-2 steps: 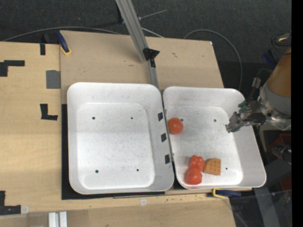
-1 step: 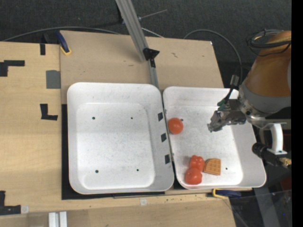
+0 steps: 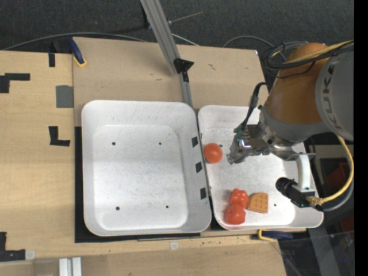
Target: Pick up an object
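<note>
A single fixed overhead camera looks down at a slant on the bench [image 3: 132, 68], framing both white bins [image 3: 138, 211] from moderate height; the arm [image 3: 299, 91] enters from three o'clock.

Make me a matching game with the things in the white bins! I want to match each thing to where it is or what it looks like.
Things:
1. orange ball
2. red toy
3. waffle-looking piece
4. pincer

Clues:
A. tan with a grid, near the front of the right bin
B. hangs above the right bin, just right of the ball
C. round, close to the wall between the two bins
D. lumpy, red, touching the tan piece's left side

Pairs: 1-C, 2-D, 3-A, 4-B
</note>
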`<state>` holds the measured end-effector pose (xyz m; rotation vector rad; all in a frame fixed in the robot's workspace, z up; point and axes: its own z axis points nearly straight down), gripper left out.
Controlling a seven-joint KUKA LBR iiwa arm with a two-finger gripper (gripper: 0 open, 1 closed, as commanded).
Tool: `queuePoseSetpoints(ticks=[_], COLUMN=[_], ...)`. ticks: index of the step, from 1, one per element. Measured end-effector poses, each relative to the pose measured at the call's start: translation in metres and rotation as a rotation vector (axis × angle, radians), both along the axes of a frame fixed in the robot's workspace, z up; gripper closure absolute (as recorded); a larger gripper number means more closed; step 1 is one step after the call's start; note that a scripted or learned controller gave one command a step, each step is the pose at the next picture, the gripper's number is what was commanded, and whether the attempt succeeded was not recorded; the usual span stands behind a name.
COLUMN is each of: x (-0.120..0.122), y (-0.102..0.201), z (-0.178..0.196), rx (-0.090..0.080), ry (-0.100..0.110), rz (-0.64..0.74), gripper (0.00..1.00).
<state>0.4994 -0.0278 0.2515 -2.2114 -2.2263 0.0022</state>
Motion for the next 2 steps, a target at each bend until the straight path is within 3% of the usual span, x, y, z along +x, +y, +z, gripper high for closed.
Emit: queuePoseSetpoints(ticks=[2], x=[-0.002], y=[0.115], z=[-0.005], rx=[-0.001], ry=[0.0], rz=[0.001], gripper=[1.0])
